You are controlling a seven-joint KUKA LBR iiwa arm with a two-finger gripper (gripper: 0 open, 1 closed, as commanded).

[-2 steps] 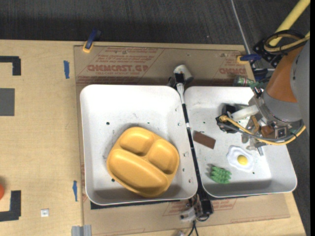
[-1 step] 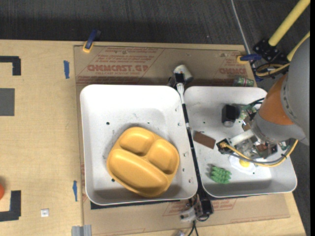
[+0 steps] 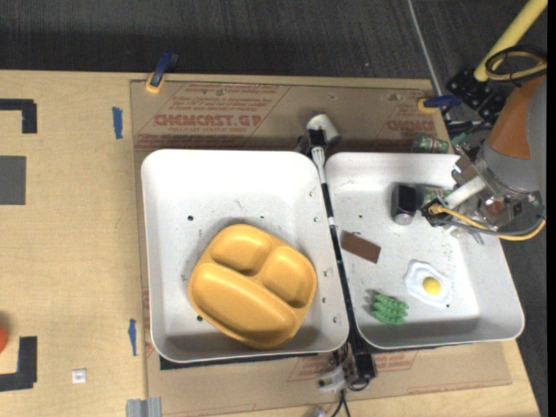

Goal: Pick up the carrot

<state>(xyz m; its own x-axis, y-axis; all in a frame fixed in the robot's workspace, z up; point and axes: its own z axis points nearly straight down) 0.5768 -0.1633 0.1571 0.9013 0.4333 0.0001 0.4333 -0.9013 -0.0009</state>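
Observation:
My gripper hangs low over the right side of the right bin, under the grey wrist with its orange band. Yellow cables loop around it. In this bin lie a brown flat bar near the left wall, a fried egg towards the front, and a small green leafy piece beside the egg. The gripper is behind and to the right of the egg, apart from all three.
A large yellow bread-like loaf takes up much of the left bin. A small orange-red thing sits on the bench at the far left edge. The bins' shared wall runs down the middle.

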